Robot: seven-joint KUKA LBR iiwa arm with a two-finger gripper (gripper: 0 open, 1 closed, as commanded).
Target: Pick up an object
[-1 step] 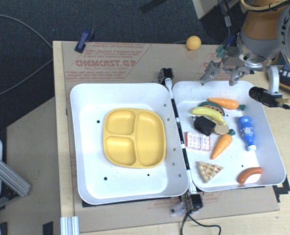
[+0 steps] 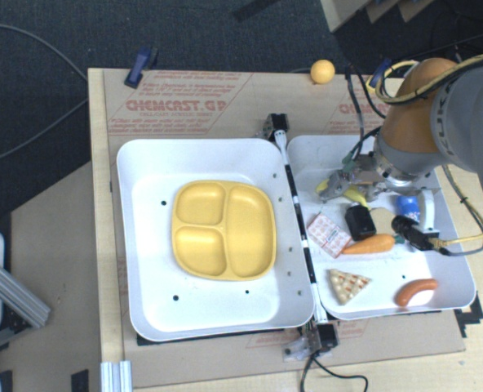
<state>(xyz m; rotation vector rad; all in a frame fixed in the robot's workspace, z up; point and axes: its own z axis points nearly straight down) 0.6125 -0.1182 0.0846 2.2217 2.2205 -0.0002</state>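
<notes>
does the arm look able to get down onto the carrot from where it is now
Probably yes. The carrot lies uncovered in the right bin, with the gripper just beyond it. A black object lies close against it, which may crowd a finger.

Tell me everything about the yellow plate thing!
The yellow plate is a rounded, smooth tray that looks like plastic, split by raised ridges into three compartments: two smaller ones on the left and one long one on the right. It lies flat, right side up, in the middle of the left white bin, resting on the bin's floor. Nothing sits in it, and nothing else touches it.
</notes>
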